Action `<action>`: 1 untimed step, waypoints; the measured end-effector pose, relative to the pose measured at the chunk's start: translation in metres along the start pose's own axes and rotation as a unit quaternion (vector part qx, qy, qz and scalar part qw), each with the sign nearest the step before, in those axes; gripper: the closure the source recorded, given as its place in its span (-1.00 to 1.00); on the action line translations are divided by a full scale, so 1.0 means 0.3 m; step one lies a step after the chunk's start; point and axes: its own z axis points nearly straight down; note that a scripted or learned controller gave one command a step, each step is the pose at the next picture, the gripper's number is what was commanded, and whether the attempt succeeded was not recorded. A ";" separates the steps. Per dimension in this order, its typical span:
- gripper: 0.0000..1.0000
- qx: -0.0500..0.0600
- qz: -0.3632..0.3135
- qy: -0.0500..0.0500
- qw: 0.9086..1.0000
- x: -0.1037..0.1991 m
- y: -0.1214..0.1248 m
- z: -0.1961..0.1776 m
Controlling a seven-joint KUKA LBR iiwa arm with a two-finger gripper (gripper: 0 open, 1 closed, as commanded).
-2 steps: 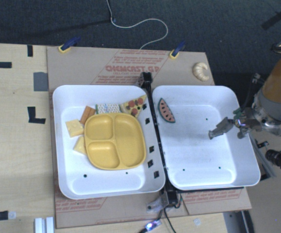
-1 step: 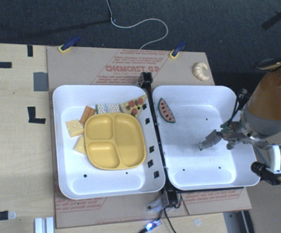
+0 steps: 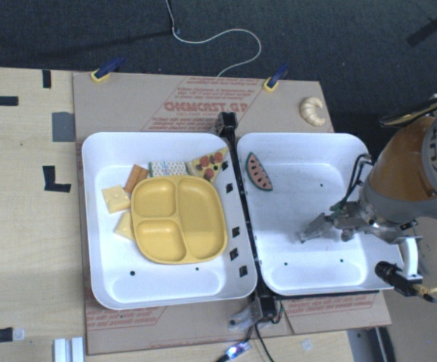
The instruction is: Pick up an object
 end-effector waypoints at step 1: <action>-1.00 -0.002 -0.001 -0.001 1.000 0.002 0.000 0.101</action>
